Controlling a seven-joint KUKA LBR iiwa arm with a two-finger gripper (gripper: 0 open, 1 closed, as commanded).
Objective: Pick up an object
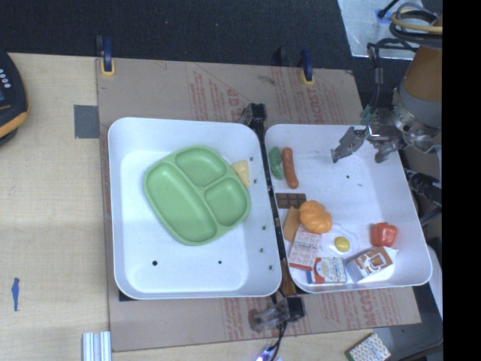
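- Claw (pixel 363 147) hovers over the right bin's (pixel 412 201) upper right area, fingers spread apart, nothing between them.
- Below it, pickable things crowd the bin's lower half: orange pepper (pixel 315 216), red pepper (pixel 383 234), small cartons (pixel 371 262), with a hot dog (pixel 288 167) by the left wall.
- Left bin (pixel 128 201) carries a green divided plate (pixel 197 194).

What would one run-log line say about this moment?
gripper: open, holding nothing | position: over right bin, far edge | nearest item: carrot | left bin: green plate | pick: not yet done
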